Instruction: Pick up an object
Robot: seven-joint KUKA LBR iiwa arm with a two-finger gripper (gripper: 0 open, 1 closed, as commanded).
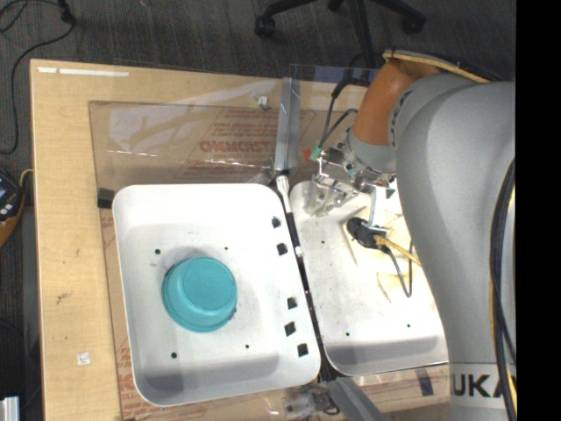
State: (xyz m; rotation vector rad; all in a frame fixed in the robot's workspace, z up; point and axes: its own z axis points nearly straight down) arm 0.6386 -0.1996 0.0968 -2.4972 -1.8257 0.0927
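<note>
Teal bowl (200, 294): round, smooth, matte plastic, resting in the left bin (140, 226), towards its near left
Jaws: low over the far left corner of the right bin (377, 340), well apart from the Teal bowl, to its far right; cannot tell whether parted or clenched
Bins: shallow, white, rounded corners
Bench (61, 235): pale wood grain

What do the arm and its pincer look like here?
The bulky light-grey arm has smooth, rounded casings, with a curved orange band above the wrist. Black letters "UKA" show on the casing near the lower edge. The small silvery metal pincer looks like a bare, bracketed assembly, with thin dark cables running down to it.
</note>
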